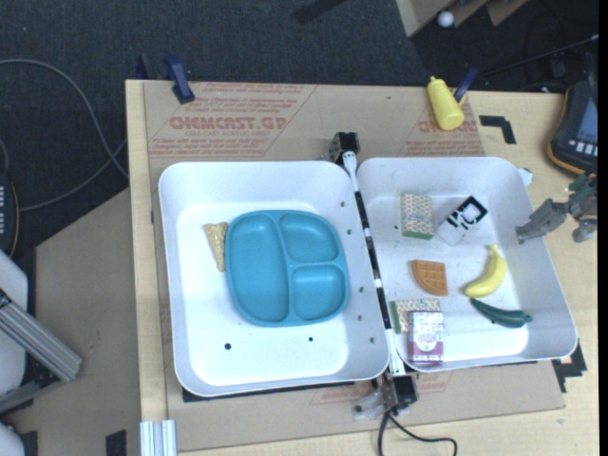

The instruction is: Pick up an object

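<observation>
Snack packet (425,335) lies below the banana (487,274); gripper (549,218), finger state indeterminable, hovers right of it, pre-grasp, requiring descent.

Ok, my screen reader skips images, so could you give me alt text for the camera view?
The gripper hovers at the right bin's right edge, above a banana, a waffle piece and small packets. The left bin holds a blue divided plate.

Bright even overhead light, soft shadows, slightly soft focus
</observation>
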You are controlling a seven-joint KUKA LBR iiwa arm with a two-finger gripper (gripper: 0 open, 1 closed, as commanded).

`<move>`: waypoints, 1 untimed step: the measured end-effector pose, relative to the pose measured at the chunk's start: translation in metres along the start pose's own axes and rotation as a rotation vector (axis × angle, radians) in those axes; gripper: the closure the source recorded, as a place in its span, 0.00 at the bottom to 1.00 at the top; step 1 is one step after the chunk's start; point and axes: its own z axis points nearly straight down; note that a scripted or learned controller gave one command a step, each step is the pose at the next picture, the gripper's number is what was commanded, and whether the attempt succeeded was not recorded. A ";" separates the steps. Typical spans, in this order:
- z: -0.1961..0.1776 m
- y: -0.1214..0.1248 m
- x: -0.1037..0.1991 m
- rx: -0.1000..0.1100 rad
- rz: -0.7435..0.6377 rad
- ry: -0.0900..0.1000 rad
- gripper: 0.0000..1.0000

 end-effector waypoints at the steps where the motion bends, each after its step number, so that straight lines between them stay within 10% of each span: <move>1: 0.170 0.037 0.042 0.001 -0.001 0.001 0.00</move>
